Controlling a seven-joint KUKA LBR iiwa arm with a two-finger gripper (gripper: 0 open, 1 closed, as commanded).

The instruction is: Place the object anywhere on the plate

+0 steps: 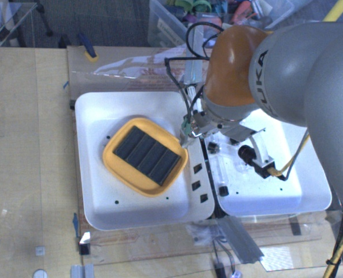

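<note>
The two-finger gripper (189, 130) hangs at the foot of the grey arm with its orange wrist band (235, 68), low over the inner edge of the left shallow white bin (96, 198), just beside the right-hand corner of the yellow square plate with a dark grey ribbed centre (112, 155). The wrist's bulk shades the tip, so I cannot tell whether the gripper is open or closed, or whether it has hold of anything. A small pale-green fleck shows at the tip, too small to name.

The object itself I cannot pick out with confidence. If it is carried, it is hidden under the wrist. The plate's ribbed centre bears nothing, so the placing looks not yet done.

The position makes sense for a release onto the plate: the tip stands at the plate's near corner, close to where the arm reaches in. That corner is a risk, though. A thing let go right at the raised rim could tip outward into the bin, so a short move further over the dark centre seems wiser.

Further out, the right shallow white bin (292, 184) holds a small black piece (222, 190) near the divider. Beyond both bins, at the bench's far side, stands a clear plastic tub of coloured toys (217, 4).
</note>
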